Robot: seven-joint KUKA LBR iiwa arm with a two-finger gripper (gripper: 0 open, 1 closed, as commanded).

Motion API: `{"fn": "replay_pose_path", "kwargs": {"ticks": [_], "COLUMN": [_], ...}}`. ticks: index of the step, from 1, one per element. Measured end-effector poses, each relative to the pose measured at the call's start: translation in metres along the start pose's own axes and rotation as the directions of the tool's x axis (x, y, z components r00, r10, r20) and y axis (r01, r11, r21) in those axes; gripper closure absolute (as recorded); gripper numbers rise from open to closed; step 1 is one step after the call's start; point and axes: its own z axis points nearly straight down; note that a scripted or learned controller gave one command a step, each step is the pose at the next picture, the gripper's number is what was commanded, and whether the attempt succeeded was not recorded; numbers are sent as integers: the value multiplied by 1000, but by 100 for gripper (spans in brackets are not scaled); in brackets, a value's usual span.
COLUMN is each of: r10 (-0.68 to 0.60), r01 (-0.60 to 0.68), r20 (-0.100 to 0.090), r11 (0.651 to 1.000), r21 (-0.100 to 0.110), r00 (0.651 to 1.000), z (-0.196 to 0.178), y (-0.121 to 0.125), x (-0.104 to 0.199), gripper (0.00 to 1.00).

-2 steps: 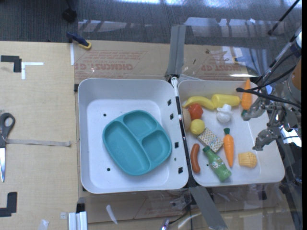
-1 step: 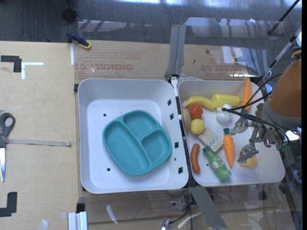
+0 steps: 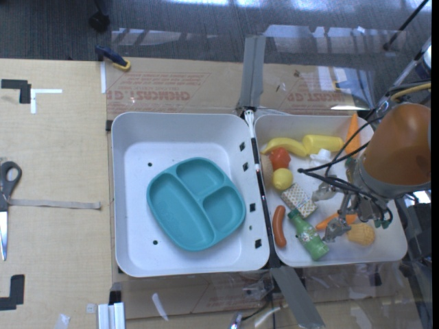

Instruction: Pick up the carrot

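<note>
Orange carrot [image 3: 329, 220] lies seemingly touching the tool [image 3: 336, 226], whose state is unclear.

Orange carrot [image 3: 331, 219] (small), right bin

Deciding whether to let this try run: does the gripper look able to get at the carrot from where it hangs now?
Probably yes. The gripper hangs low in the right bin, right at the small carrot, with nothing lying on top of it. The green bottle and yellow corn crowd either side, so a clean grasp isn't certain.
</note>
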Motion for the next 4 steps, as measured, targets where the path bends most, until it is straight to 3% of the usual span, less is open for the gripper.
{"fn": "replay_pose_path", "kwargs": {"ticks": [1,2,3,4], "r10": [12,175,537,534], "r01": [-12,-175,-537,-534], "r20": [-15,-15,-17,-12], "r11": [1000,985,843,845], "r21": [-5,-2,5,4], "r00": [1000,984,843,845], "z": [7,7,7,-3], "y": [-59,-80,-80,-80], "x": [12,26,28,25], "gripper": [0,0,0,100]}}
